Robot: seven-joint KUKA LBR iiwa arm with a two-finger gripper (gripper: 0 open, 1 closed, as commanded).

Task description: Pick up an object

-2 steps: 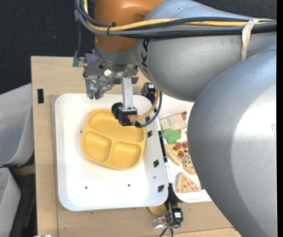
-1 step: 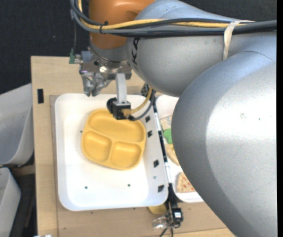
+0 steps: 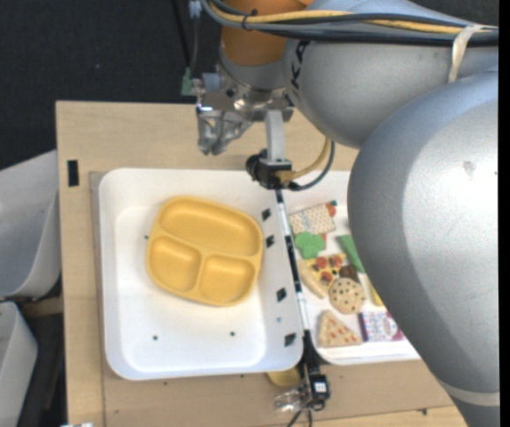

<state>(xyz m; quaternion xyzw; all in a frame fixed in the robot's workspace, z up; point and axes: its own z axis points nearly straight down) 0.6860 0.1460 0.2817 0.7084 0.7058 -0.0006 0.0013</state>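
Observation:
A yellow three-compartment plate [image 3: 206, 252] lies in the left bin [image 3: 130, 345], toward its far half. In the right bin [image 3: 375, 356] lies a heap of small toy foods: a chocolate-chip cookie [image 3: 346, 296], a pizza slice [image 3: 335, 332], a green leafy piece [image 3: 308, 244] and a pale cracker [image 3: 315, 220]. My gripper [image 3: 214, 145] hangs high over the far rim of the left bin, above bare bench. Its fingers look drawn together with nothing between them. The grey arm covers most of the right bin.
A divider rail [image 3: 286, 265] runs between the two bins. A purple-and-white packet [image 3: 379, 327] lies at the right bin's near edge, and a small yellow thing [image 3: 281, 379] peeks out below the left bin's near corner. Wooden bench [image 3: 81, 238] surrounds the bins.

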